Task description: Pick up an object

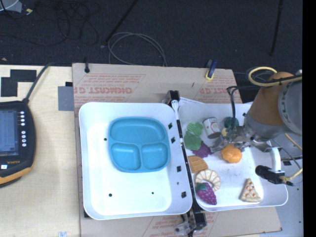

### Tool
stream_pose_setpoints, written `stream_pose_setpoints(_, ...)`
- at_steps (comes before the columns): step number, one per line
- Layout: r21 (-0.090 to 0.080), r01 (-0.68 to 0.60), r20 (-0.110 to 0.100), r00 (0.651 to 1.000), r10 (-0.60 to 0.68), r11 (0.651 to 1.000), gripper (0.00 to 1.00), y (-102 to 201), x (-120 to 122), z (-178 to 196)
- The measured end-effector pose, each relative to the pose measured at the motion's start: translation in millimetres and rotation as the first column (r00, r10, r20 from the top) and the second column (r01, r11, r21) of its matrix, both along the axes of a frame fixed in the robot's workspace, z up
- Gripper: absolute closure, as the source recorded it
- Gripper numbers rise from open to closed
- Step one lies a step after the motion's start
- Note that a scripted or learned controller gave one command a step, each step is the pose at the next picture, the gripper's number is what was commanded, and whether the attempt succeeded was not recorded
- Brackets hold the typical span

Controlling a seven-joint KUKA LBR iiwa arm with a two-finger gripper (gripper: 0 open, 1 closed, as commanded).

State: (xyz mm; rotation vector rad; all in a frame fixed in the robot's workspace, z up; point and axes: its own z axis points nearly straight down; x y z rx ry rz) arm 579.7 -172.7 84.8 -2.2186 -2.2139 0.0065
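Note:
The right white bin (276, 194) holds toy food. An orange (231, 154) lies near its middle, a white can (211, 126) and a green lettuce leaf (193, 130) sit at the back left, and a purple piece (201, 149) is beside them. A brown cookie (197, 164), a pale pastry (207, 176) and purple grapes (208, 193) line the front left. A pizza slice (250, 191) lies at the front right. My gripper (227, 138) hangs low over the bin, just behind the orange and right of the can. Nothing shows between its tips.
The left white bin (98, 191) carries a blue divided plate (138, 144). A black divider (178, 152) runs between the bins. A teach pendant (12, 135) lies at the far left. The arm's grey and orange body (271, 107) overhangs the right bin's back right.

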Motion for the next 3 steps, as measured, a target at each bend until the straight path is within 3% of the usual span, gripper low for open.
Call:
stream_pose_setpoints(1, -0.001, 0.000, 0.000, 1.000, 0.000, 1.000, 1.00, -2.1, 2.5, 7.5)
stream_pose_setpoints(2, -0.001, 0.000, -0.001, 1.000, 0.000, 1.000, 0.00, -2.1, 2.3, 7.0)
stream_pose_setpoints(3, 0.006, -0.013, -0.046, 0.999, 0.013, 1.000, 0.00, -23.3, 54.9, -1.6)
